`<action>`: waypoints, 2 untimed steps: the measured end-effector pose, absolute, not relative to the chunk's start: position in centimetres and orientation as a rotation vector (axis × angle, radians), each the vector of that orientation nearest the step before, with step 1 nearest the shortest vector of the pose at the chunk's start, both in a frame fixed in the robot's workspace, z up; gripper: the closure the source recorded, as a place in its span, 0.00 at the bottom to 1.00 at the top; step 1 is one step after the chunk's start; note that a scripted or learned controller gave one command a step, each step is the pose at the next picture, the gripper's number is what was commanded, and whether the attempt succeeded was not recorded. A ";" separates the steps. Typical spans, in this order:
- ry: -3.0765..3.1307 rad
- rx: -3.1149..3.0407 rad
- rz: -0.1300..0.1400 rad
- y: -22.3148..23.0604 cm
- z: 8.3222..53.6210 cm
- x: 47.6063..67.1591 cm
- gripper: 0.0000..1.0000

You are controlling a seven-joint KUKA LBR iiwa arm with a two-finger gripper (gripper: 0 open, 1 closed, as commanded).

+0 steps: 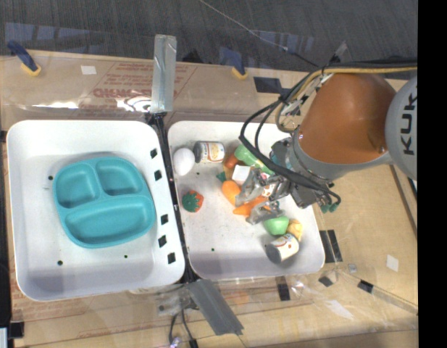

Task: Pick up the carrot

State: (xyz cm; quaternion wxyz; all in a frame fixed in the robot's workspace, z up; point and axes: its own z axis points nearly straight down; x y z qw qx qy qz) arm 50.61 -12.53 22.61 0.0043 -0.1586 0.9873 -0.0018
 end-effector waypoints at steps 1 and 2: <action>3.022 -0.877 0.007 -10.6 10.6 49.4 1.00; 2.896 -1.197 -0.010 -9.9 26.2 50.5 1.00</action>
